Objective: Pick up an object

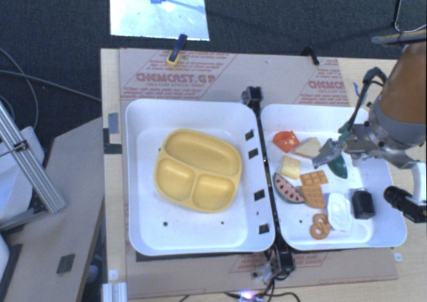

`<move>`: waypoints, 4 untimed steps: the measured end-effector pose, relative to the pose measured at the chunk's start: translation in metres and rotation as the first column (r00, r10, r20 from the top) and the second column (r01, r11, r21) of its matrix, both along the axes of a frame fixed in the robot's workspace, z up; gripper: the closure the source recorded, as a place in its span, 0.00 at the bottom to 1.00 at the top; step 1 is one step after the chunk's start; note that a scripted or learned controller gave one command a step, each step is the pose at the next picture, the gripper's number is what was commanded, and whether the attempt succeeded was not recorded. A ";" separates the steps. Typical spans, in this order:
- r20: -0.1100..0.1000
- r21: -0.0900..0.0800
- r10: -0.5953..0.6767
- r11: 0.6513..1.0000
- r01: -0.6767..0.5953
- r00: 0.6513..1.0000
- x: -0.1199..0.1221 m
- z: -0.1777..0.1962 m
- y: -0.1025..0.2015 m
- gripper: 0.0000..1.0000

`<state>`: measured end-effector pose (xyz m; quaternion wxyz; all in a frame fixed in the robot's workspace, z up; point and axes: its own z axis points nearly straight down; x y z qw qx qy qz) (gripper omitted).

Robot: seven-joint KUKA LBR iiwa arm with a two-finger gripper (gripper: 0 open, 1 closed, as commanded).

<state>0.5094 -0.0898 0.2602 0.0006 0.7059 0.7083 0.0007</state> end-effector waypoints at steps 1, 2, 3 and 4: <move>0.003 -0.001 -0.002 1.000 0.002 1.000 -0.023 0.031 0.001 0.00; -0.002 -0.001 -0.002 1.000 0.002 1.000 0.000 -0.169 -0.003 0.00; 0.006 0.000 -0.002 1.000 0.002 1.000 0.002 -0.150 -0.003 1.00; -0.003 0.001 -0.004 1.000 0.004 1.000 -0.024 -0.177 0.008 1.00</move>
